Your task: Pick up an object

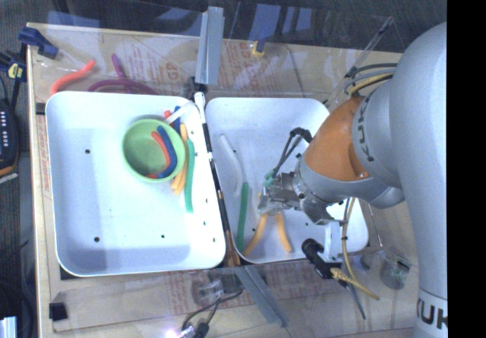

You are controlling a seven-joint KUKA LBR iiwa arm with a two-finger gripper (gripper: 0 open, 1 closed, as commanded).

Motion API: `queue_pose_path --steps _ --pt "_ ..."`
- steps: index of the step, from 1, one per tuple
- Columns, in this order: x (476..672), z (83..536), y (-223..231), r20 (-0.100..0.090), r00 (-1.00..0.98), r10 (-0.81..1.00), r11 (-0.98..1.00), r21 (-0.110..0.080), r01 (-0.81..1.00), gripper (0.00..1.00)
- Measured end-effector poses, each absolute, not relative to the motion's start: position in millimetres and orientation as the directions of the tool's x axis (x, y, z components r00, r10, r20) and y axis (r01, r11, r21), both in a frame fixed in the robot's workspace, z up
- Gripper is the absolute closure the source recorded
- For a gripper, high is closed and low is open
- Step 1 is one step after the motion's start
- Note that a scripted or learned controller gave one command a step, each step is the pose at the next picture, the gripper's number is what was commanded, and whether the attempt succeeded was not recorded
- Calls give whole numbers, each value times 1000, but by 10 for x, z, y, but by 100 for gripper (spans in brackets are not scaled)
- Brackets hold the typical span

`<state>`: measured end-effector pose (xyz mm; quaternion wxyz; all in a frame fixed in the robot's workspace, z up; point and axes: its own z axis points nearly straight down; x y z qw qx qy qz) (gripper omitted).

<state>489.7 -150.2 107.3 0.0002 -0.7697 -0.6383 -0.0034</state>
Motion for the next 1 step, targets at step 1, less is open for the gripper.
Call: queue_pose_path --steps 1 --pt "4897 1073 -1502 5 185 983 -185 4 983 0"
